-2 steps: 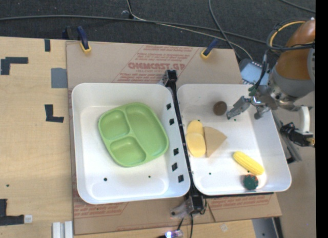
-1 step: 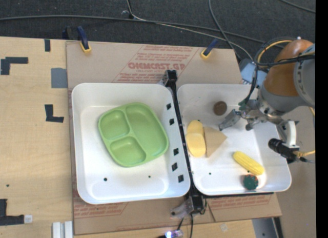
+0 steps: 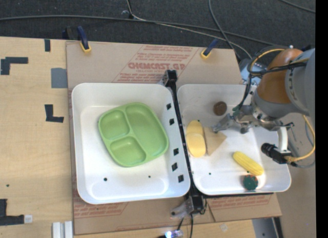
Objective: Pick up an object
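**Over the right bin: gripper low, nearest thing is the yellow block to its left**

Over on the right bin (image 3: 202, 94) the gripper (image 3: 229, 123) sits low above the floor, roughly mid-bin; can't honestly tell from this angle if its fingers are spread or closed, and I see nothing between them, so I wouldn't call anything held.

Candidates to grab: a pale yellow rounded block (image 3: 196, 138) against the bin's left wall, long axis running near-to-far in the view; a tan wedge (image 3: 216, 142) touching its right side; a small brown ball (image 3: 220, 108) just beside the gripper on the far side; a corn cob (image 3: 248, 162) toward the near right, lying diagonally; a little dark green round thing (image 3: 250, 182) just beside the cob's near end.

My guess is the wedge or the block is the target, since both lie just to the view's left and slightly nearer than the fingertips; the ball is about as close though, so hard to say.

Arm (image 3: 279, 85) reaches in from the right, orange band above the wrist, wrist bent down into the bin; cables loop off its near side.

Left bin (image 3: 82, 144) holds a green divided plate (image 3: 132, 134); well apart from the action.
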